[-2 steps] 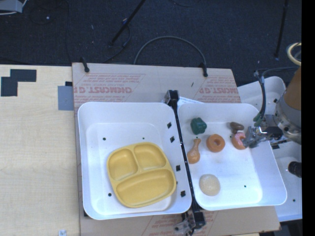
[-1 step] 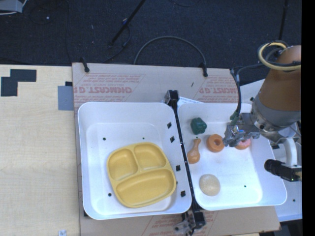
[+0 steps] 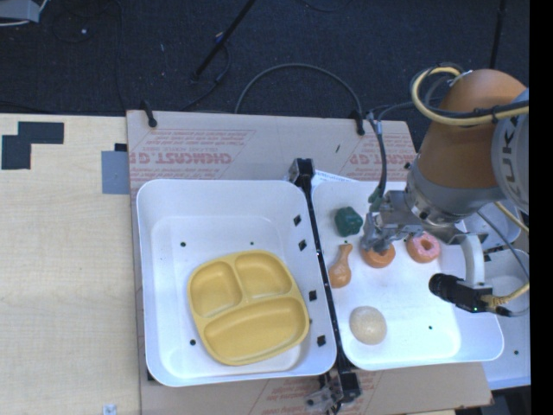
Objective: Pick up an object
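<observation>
white plastic bins are sitting side by side on the bench, the left bin [image 3: 164, 223] carrying a yellow divided tray [image 3: 249, 306] at its six o'clock side. in the right bin [image 3: 415, 340], a green block [image 3: 348, 221] is lying at eleven o'clock, a tan drumstick-shaped toy [image 3: 340, 268] near the divider, a pale round ball [image 3: 368, 325] at seven o'clock and a pink frosted doughnut [image 3: 423, 248] toward two o'clock. the gripper [image 3: 377, 242] is reaching in from three o'clock and hanging directly over an orange round object [image 3: 378, 256], hiding its top; whether it is grasping anything cannot be told.
</observation>
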Robot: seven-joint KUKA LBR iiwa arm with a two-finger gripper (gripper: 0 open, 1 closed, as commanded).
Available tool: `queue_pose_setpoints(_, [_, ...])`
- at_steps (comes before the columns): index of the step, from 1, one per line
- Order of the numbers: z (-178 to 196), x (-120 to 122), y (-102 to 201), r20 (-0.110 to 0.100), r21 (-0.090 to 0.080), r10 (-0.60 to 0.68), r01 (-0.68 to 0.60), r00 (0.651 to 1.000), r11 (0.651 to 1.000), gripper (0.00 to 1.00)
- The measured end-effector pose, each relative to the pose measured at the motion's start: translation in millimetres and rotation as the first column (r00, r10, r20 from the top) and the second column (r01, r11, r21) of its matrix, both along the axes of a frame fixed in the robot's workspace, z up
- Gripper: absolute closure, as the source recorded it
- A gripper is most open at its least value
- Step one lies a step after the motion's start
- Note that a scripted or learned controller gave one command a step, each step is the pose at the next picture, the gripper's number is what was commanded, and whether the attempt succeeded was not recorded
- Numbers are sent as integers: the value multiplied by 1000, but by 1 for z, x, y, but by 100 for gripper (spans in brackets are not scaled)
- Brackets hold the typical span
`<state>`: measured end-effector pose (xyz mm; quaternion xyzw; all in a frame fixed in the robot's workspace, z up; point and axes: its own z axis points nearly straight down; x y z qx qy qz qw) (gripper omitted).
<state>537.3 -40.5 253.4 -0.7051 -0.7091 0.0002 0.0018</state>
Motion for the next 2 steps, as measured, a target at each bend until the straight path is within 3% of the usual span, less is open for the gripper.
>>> queue_pose_setpoints(2, [-11, 10, 112, 0, -1, 0, 0, 1000, 1000, 100])
